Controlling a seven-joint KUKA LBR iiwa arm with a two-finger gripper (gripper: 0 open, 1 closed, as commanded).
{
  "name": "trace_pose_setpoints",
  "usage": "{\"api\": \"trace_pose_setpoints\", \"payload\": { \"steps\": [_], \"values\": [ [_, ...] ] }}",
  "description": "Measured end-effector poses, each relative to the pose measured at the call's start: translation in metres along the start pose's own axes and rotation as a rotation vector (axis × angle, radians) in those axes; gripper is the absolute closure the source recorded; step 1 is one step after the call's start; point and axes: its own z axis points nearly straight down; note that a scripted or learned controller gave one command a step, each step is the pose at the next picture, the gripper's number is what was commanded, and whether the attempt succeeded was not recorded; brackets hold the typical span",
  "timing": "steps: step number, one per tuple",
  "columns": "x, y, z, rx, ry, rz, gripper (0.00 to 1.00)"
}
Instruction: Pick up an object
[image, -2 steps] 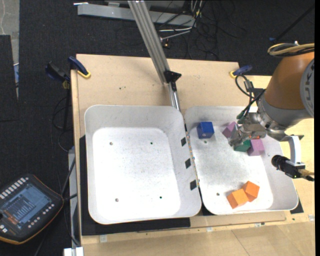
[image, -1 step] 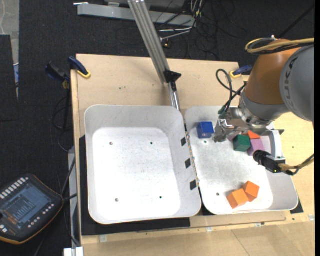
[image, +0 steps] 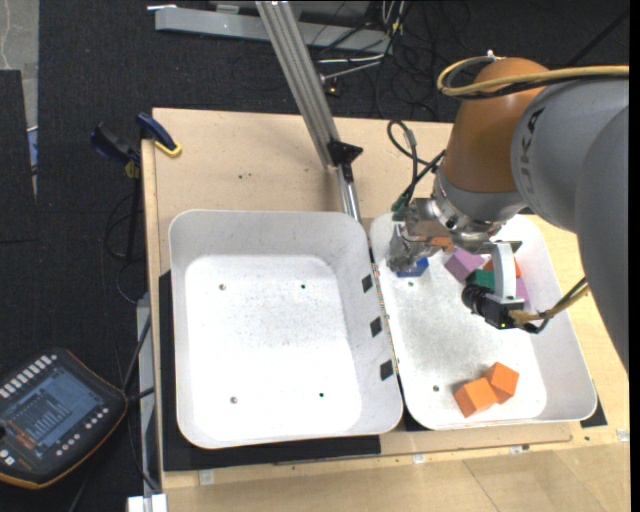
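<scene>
Reaching in from the right, the grey arm (image: 560, 130) w/ its orange band (image: 490, 120) hangs over the far end of the right bin (image: 560, 400), wrist bent down toward that bin's far-left corner. Pincer (image: 408, 255) sits low over a small blue block (image: 410, 266), which lies on the bin floor just beside the left wall, near the far edge. Block is mostly covered by the pincer body, so its long axis and which way it points can't be read; only a short blue sliver shows, roughly level across the view. Can't tell whether the pincer is spread or closed, nor whether the block is between the tips.

Just right of that, under the wrist, a purple block (image: 462, 265) lies tilted, long side running approx from far-left to near-right. Beside it a green piece (image: 487, 272), partly hidden by a white and black attachment (image: 500, 290) on the wrist.

Near end of the same bin: two orange blocks touching, the larger (image: 474, 396) closer to the viewer, long axis slanting up to the right, the smaller (image: 503, 379) at its far-right corner.

Left bin (image: 200, 240) lies alongside, rims touching. Both rest on the tan tabletop (image: 250, 150). A handheld control pendant (image: 45, 415) lies on the dark floor at lower left, well apart from the bins
</scene>
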Motion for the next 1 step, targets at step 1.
{"api": "trace_pose_setpoints", "payload": {
  "steps": [1],
  "values": [
    [0.0454, 0.0345, -0.0141, -0.001, 0.000, 0.001, 1.00]
  ]
}}
